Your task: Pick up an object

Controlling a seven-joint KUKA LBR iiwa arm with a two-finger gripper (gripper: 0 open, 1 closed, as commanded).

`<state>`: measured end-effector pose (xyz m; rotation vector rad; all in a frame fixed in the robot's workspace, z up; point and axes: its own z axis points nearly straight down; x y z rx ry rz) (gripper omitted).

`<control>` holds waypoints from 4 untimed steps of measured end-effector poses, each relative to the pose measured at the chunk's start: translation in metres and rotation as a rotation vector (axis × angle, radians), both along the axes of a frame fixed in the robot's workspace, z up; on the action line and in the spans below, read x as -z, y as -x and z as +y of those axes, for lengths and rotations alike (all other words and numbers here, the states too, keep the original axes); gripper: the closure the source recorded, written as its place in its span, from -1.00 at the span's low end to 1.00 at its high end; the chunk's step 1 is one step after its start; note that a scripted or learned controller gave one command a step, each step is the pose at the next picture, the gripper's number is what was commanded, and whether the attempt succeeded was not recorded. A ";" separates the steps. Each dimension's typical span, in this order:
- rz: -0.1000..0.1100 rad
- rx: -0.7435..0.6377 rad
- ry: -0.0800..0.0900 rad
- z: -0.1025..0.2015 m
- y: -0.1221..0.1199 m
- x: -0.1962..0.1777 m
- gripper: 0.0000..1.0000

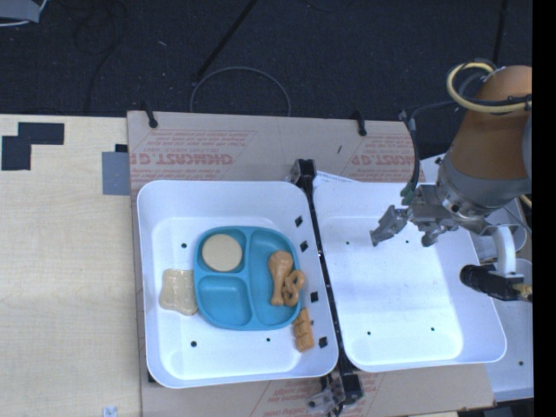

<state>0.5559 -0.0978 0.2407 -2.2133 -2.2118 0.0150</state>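
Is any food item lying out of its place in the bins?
Yes. Two pieces lie off the blue divided plate, on the left bin's floor: a pale piece against the plate's left edge and a brown piece by its lower right corner.

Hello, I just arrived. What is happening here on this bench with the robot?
The arm reaches in over the right bin, and its gripper hangs above the bin floor with fingers apart, holding nothing. The objects lie in the left bin: a blue divided plate with a round cookie and a pretzel-like piece, plus a pale piece beside it.
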 end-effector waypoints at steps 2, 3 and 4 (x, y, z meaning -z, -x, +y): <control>-0.006 -0.001 0.000 0.000 0.008 0.052 -1.00; -0.007 -0.001 0.000 0.005 0.006 0.097 -1.00; -0.007 0.000 0.000 0.006 0.008 0.151 -1.00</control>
